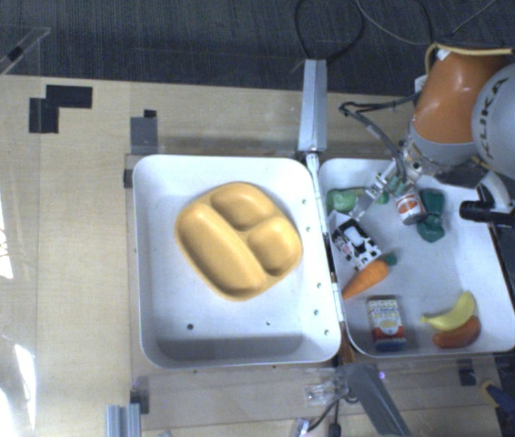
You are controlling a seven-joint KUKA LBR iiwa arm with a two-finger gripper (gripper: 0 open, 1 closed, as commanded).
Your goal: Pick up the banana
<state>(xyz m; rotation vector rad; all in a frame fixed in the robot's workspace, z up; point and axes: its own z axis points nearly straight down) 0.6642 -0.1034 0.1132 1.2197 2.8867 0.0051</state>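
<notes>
Pale wood bench [66, 244] runs under everything, dark carpet beyond its far edge. On it sit two white bins side by side. My left bin [148, 271] carries a big yellow moulded lump [239, 239] that takes up most of its floor. My right bin [494, 271] is the crowded one.

My arm [476, 98] comes in over the far right corner of the right bin, orange band above the wrist. My claw [387, 188] hangs over that bin's far left part, near a green piece [342, 198] and a small can with a red label [409, 208]. Whether my claw is released or clenched I cannot tell from this angle (it is small and slanted here), and I see nothing gripped in it.

Next down in size: a teal object [431, 215] by the can, a black-and-white carton [352, 242] against the bin's left wall, a carrot [367, 279] below it, a small box [385, 321] at the near edge.

The banana [450, 312] lies in the near right corner of the right bin, resting against a red-orange fruit [458, 337], well apart from my claw.

To do this well, I judge I should cross to that corner, turn so I close across the banana's narrow width, and come down on its middle, clear of the red fruit and the bin wall.
</notes>
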